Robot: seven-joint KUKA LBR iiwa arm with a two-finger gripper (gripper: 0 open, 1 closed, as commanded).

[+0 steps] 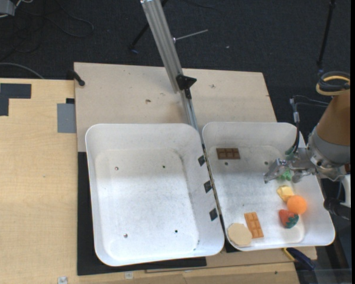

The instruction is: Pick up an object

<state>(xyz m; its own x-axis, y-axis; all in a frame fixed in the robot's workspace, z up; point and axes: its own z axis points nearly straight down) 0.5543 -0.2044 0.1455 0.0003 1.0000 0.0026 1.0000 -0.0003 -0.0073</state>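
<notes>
Nothing lifted yet: your gripper [282,169] sits low over the right bin [248,132].

Beside it lie a yellow block [286,191], an orange ball [296,205] and a red-and-green piece [289,218]; I can't tell how wide it stands, and nothing visibly sits in it. Grasp and lift remain. The left bin [100,136] shares the pale worktop [124,93] over dark floor [77,22].
</notes>
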